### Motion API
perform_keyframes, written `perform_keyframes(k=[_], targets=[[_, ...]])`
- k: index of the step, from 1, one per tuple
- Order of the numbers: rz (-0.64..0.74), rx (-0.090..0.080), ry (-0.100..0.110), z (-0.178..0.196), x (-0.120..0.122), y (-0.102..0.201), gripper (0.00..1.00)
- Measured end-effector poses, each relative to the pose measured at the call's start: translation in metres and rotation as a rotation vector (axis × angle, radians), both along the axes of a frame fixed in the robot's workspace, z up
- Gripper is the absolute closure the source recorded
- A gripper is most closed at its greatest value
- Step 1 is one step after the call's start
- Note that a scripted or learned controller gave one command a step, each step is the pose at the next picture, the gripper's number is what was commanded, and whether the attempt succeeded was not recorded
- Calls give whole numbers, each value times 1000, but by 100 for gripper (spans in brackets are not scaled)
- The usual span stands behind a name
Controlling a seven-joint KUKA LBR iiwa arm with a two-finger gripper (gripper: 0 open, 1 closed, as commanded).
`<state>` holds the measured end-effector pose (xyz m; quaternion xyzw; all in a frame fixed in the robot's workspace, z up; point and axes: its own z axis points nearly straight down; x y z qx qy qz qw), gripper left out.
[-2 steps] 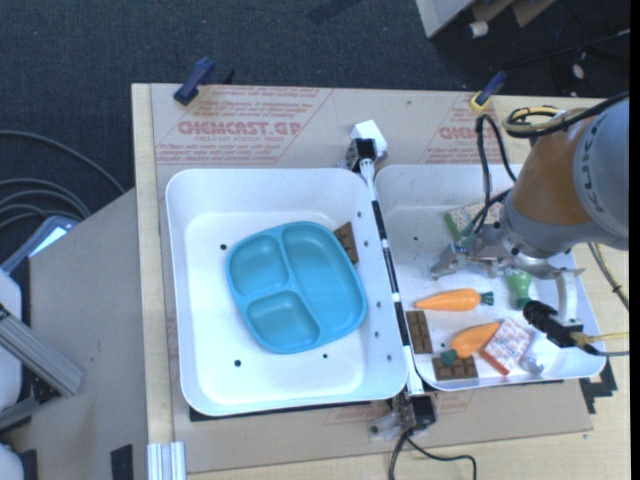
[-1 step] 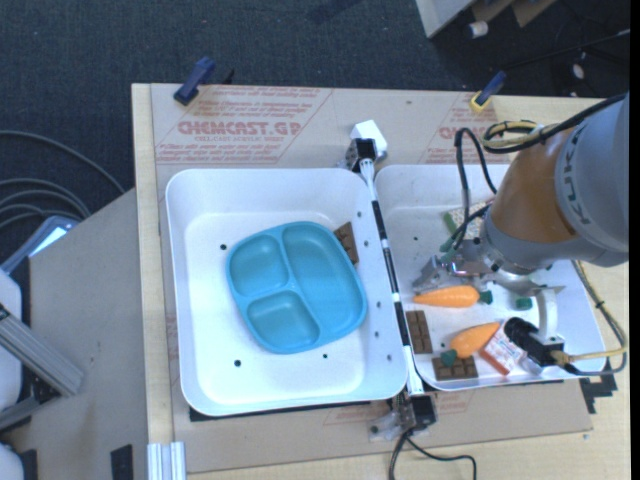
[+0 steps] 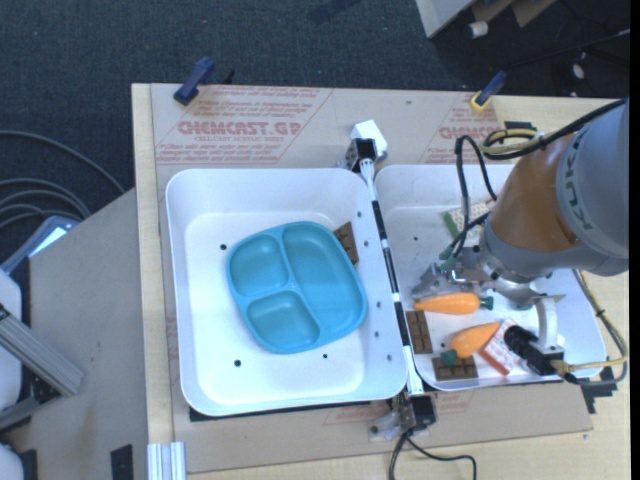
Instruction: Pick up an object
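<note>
Two shallow white bins sit side by side on my bench feed. From 3 o'clock the grey arm reaches over the right bin, with its gripper low above the floor near the bin's middle. From this slant I cannot tell whether the gripper stands wide or narrow.

An orange carrot lies flat at the gripper's 6 o'clock, just beside it. I cannot make out whether the two touch. A shorter orange piece lies at the carrot's 5 o'clock, near a brown waffle-like block against the bin's 6 o'clock edge.

In the left bin a blue divided plate rests at centre. A brown item shows at its 2 o'clock, partly covered by the plate.
</note>
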<state>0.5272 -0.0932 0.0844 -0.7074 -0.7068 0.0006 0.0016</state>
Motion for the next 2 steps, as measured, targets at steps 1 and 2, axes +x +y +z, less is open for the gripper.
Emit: perform_keyframes(k=[1,2], targets=[[1,-2,-4,1,67,-48,0],[2,-1,0,0,139,-31,0]])
